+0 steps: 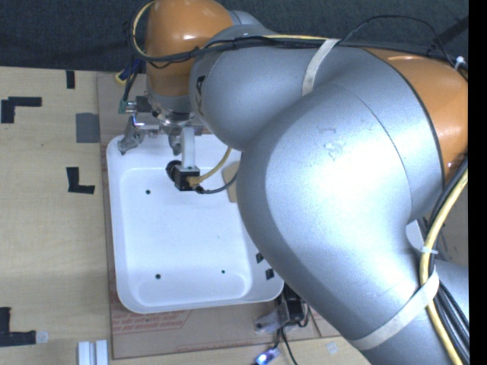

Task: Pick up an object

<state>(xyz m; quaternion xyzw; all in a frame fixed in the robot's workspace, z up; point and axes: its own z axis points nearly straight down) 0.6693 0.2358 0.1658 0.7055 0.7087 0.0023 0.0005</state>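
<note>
Since the arm (342,173) sprawls across the right half of the camera view, whatever lies under it is hidden, and I cannot make out with any certainty an object fit for picking. The relation the coming move turns on, which way that object lies from the claw and how its long axis runs, therefore cannot be settled. The claw (156,128) hangs below the orange wrist band at the far end of the left bin (125,280), just over its far rim and pointing down. Whether the claw is apart or together I cannot tell, since its tip is lost among brackets and cable, and I cannot say that it holds anything. The white floor of the bin bears a few small dark dots (157,275), which I judge to be marks or holes, not things to lift. As I read it, the pick is not yet made. A brown sheet (152,322) under the bin carries faint red print, too small to read, and the black tape marks (76,181) on the bench (46,242) form angles, not letters
</note>
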